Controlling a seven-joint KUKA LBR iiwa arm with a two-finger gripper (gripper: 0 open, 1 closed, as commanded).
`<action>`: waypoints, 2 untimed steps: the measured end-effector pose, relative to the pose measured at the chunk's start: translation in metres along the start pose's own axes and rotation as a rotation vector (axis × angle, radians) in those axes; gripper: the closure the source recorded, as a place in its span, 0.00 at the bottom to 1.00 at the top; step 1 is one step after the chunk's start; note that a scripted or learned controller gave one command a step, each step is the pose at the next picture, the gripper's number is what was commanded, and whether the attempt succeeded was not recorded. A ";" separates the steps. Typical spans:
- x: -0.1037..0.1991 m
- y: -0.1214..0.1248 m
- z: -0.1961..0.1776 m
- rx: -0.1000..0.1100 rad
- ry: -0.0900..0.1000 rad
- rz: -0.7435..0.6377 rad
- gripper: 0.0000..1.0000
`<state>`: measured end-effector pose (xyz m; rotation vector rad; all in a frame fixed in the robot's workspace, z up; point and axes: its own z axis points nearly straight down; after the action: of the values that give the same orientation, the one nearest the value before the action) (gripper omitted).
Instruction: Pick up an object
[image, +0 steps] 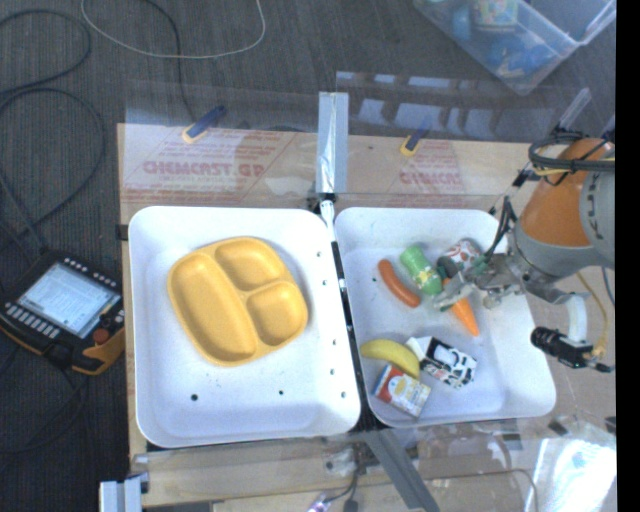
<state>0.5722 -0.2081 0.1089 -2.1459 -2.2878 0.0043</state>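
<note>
Currently lowered into right bin (520, 385), arm (565, 215) reaching from right; fingers' state not discernible.
Yellow divided tray (238, 298) lying in left bin (160, 400). Gripper (478, 283) positioned just above orange carrot (465, 317), beside red-and-white can (460, 254) and green can (421, 270). Red sausage (399, 283) left of green can. Banana (389, 352), black-and-white carton (449, 363) and small red box (402, 390) grouped near front wall.

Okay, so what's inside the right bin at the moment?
The right bin holds a banana, a hot dog, a green can, a carrot, and two small cartons. The gripper reaches in over them, covering whatever lies directly beneath it.
</note>
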 end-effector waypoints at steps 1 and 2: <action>0.002 0.001 -0.009 0.001 0.003 -0.004 1.00; 0.002 0.001 -0.009 0.001 0.003 -0.004 0.00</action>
<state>0.5730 -0.2064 0.1177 -2.1398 -2.2896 0.0024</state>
